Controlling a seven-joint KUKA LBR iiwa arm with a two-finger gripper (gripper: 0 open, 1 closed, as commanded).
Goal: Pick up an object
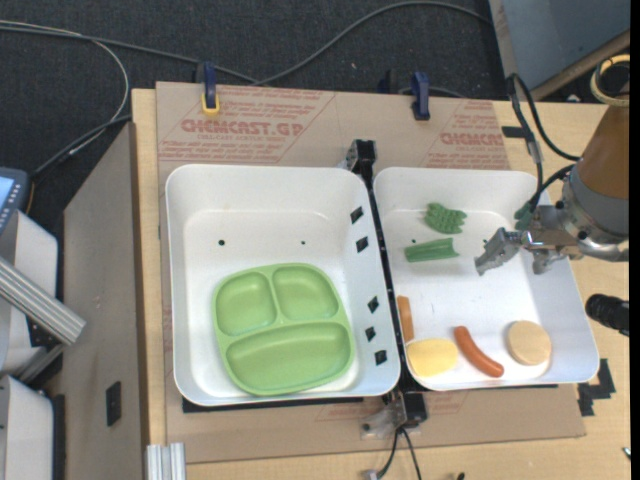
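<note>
The gripper (497,251) hangs over the right bin (560,368) near its far right corner, jaws apart and holding nothing. The nearest target, a green bean pod (431,252), lies flat and thin, so the jaws could likely slide off it. The left bin (190,268) holds a green divided plate (285,326).

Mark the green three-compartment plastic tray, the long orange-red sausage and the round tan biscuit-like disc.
green three-compartment plastic tray (286,369), camera view, floor of its large compartment.
long orange-red sausage (478,351), camera view, middle of its length.
round tan biscuit-like disc (528,343), camera view, centre of its top.
</note>
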